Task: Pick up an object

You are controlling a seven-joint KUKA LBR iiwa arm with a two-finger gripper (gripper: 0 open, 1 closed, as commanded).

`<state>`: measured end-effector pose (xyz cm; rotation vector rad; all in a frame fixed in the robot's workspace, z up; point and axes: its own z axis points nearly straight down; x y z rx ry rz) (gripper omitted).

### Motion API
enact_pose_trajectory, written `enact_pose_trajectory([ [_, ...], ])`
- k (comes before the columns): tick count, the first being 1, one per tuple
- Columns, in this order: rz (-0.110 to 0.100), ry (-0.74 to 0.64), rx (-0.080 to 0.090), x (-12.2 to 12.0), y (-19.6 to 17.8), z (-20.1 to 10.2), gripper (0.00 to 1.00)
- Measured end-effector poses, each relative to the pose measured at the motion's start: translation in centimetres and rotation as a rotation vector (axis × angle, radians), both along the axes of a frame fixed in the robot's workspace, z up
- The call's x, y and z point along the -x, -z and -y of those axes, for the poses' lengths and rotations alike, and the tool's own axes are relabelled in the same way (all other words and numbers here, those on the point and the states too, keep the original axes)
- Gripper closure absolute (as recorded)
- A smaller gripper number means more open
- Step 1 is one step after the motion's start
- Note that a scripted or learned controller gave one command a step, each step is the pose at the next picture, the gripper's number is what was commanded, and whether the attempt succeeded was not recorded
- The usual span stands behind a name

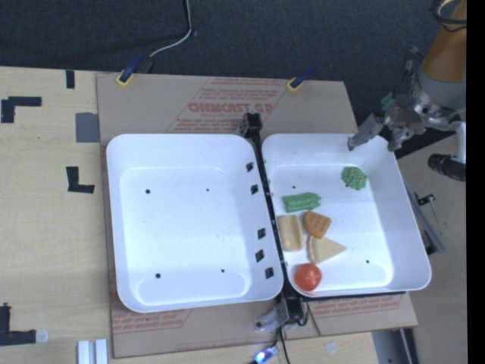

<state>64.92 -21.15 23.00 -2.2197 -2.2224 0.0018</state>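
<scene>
The right bin (pixel 394 203) holds several small items: a green broccoli piece (pixel 354 177), a green oblong piece (pixel 301 202), an orange-brown waffle-like piece (pixel 317 224), a tan bread-like piece (pixel 289 233), a pale yellow wedge (pixel 325 249) and a red tomato (pixel 307 277). My gripper (pixel 373 136) hangs above the bin's far right corner, up and to the right of the broccoli, with its fingers spread apart and nothing between them.
The left bin (pixel 182 218) stands beside the right one on a cardboard sheet (pixel 220 105). A white cable (pixel 182 21) runs at the back. Black clips (pixel 261 233) line the seam between the bins.
</scene>
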Motion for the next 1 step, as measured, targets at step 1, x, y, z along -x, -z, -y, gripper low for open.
enact_pose_trajectory([
  [1,0.000,-0.001,0.001,-0.03,-1.01,-0.04,1.00],
])
